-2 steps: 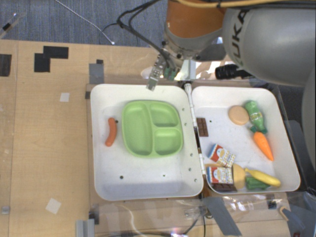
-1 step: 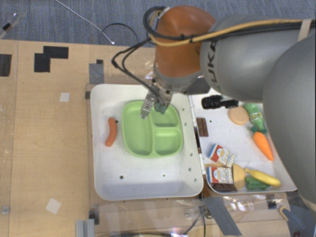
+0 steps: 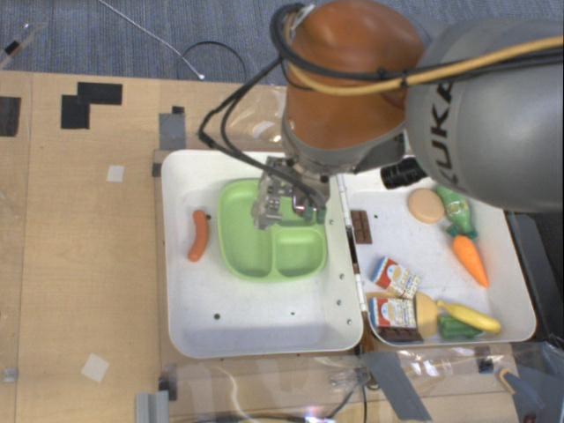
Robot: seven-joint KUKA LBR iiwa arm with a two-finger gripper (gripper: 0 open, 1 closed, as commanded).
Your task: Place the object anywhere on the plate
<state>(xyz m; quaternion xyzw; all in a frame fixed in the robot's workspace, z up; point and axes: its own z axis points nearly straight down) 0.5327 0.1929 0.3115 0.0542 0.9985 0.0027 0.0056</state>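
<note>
Sausage (image 3: 199,235) lies left of tool (image 3: 286,203), apart.

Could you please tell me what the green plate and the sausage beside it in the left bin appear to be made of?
The green plate looks like moulded plastic: one even colour, rounded rims and a soft sheen on its dividers. The sausage seems to be a plastic or rubber toy, smooth and evenly orange-red; which of the two I cannot tell.
</note>
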